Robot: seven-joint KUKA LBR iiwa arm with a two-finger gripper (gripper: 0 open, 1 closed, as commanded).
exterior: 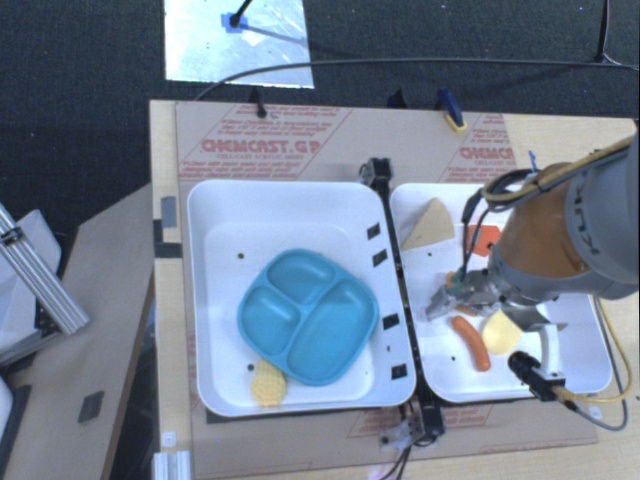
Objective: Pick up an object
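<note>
The right bin [596, 376] holds a tan wedge [432, 225] at its back left and a small red-orange block [486, 240] partly behind the arm. An orange sausage-shaped piece [470, 341] and a pale yellow lump [500, 333] lie side by side near the front. My gripper [447, 298] hangs low over the bin's left middle, just behind the sausage piece and in front of the wedge. The grey arm with its orange band covers the bin's right half. Nothing visibly sits in the gripper.
A blue divided plate [308, 315] lies in the left bin [290, 193], with a yellow waffle-like piece [267, 383] at its front edge. A black divider [390, 268] runs between the bins. Cables trail at the bench's front right.
</note>
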